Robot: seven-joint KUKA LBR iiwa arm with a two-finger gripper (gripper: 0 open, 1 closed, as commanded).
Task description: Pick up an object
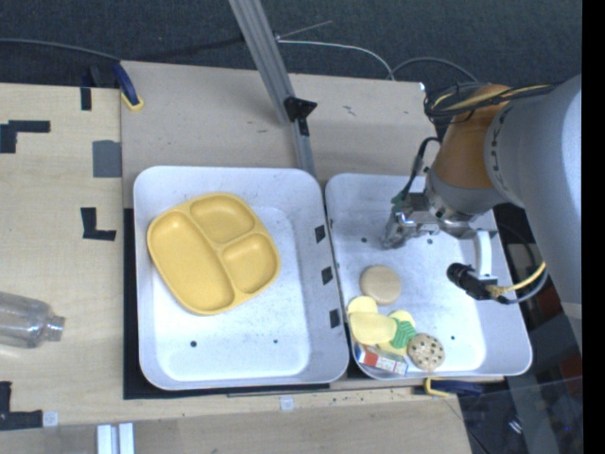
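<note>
Though well outside the bins, worth noting at far left: clear bottle (24, 320) on its side. Then left bin (227, 348) with yellow divided plate (213, 252). Toward right bin's (492, 339) near edge, clustered: tan disc (381, 283), yellow pieces (371, 325), cookie (426, 350). Beyond that cluster and apart from it, gripper (391, 240) over bare floor; open or closed, impossible to tell.

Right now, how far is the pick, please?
Done: nothing looks lifted yet; the tan disc, yellow pieces and cookie all lie in the right bin, and the yellow tray lies in the left bin. In hand: the tool sits low over the right bin's far part, apart from those items. Left: reach one, grip it, lift it.
</note>
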